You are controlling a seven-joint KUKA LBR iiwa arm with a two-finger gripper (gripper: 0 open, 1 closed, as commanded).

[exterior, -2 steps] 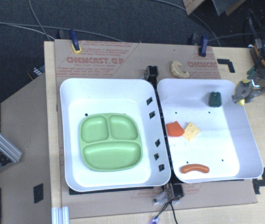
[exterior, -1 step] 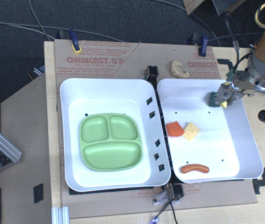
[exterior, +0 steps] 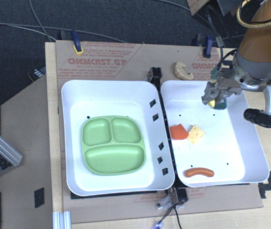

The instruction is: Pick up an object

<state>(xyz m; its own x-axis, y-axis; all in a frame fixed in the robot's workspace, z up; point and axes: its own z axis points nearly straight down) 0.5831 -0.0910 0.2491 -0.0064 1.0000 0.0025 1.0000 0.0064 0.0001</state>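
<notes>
My gripper (exterior: 215, 98) hangs over the far right part of the right bin (exterior: 235, 147). A small yellow and teal thing (exterior: 217, 104) shows right at the gripper's lower end and is partly hidden by it; I cannot tell whether it is held or lying in the bin. Near the middle of the right bin, an orange-red piece (exterior: 178, 132) lies touching a pale yellow piece (exterior: 195, 134). Close to that bin's front wall lies an orange sausage (exterior: 200, 172).
In the left bin (exterior: 73, 109) sits a green divided plate (exterior: 113, 144). A cream-coloured curved object (exterior: 183, 70) rests on the board behind the right bin. Blue clamps (exterior: 77, 44) hold the board's far edge. Black clips line the divide between the bins.
</notes>
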